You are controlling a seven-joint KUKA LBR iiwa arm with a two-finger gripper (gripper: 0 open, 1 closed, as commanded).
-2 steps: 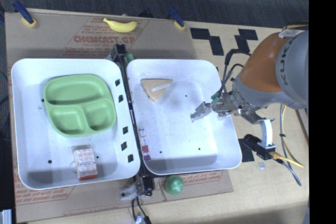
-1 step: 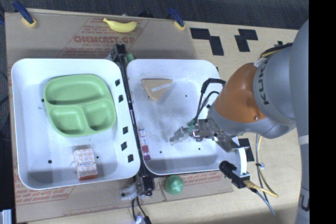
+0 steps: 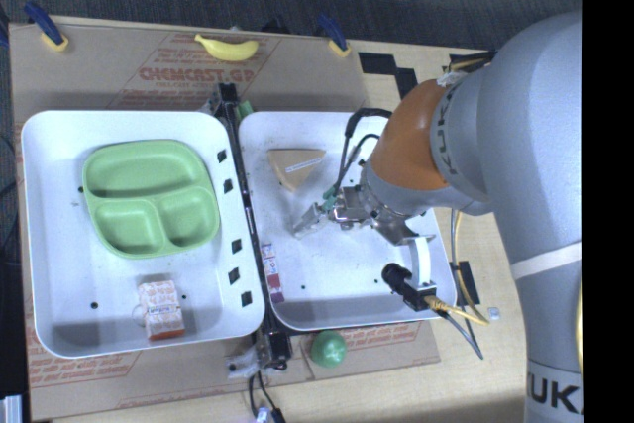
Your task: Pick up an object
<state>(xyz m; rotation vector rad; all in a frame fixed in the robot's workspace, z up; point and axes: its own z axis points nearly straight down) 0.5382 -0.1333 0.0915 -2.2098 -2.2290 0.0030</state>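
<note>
Jaws: the gripper [image 3: 309, 219] is seen low in the right bin [image 3: 337, 307], pointing toward the left of the view; whether its jaws are parted or closed cannot be told, and nothing is seen held.
Nearest object: a tan wedge-shaped piece [image 3: 294, 166] lies flat in the upper part of the right bin, just beside the gripper and apart from it.
Handling: the wedge is judged light and fairly stiff, perhaps a foam or toy food piece; a matte surface is suggested, so slipping is thought unlikely.
Hold: the two long slanted sides are best taken across the narrower part, since the broad end may be too wide.
Other candidates: a green divided tray [image 3: 151, 195] and a small red-and-white carton [image 3: 159, 307] lie in the left bin [image 3: 40, 243], well apart from the gripper.
Surface: smooth white plastic with shallow walls is offered by both bins, so a nudged object may slide.
Room: a yellow banana [image 3: 227, 47] and a green ball [image 3: 328, 348] rest outside the bins on the cardboard-covered bench [image 3: 89, 64]; open floor is left around the wedge.
</note>
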